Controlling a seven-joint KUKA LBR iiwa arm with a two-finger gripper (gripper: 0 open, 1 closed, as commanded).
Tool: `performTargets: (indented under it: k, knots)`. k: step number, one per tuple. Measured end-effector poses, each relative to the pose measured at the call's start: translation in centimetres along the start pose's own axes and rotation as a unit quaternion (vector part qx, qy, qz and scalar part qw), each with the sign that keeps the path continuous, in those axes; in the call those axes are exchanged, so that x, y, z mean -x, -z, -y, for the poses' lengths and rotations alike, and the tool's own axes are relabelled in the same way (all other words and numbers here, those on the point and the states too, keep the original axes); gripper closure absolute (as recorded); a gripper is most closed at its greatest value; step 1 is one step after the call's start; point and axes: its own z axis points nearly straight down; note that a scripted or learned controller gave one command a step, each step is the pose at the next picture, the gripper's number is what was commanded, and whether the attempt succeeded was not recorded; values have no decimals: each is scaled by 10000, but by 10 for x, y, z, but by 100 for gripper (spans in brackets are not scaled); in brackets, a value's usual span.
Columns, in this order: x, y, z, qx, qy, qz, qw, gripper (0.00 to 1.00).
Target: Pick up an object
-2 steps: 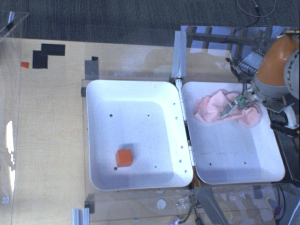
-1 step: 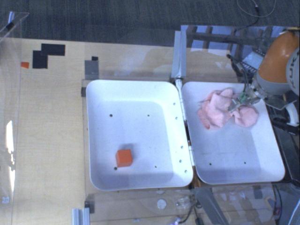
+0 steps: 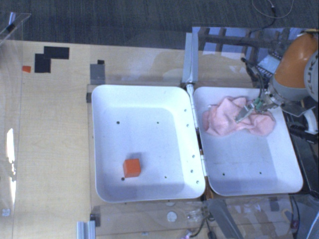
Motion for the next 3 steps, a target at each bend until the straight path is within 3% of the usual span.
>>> performTargets:
  k: [1, 2, 3]
  knots:
    - [-43, -15, 0, -28, 420, -40, 9991, 0]
    - [-43, -2, -3, 10, 424, -23, 9991, 100]
    - [-43, -2, -3, 11, 425, -22, 9991, 0]
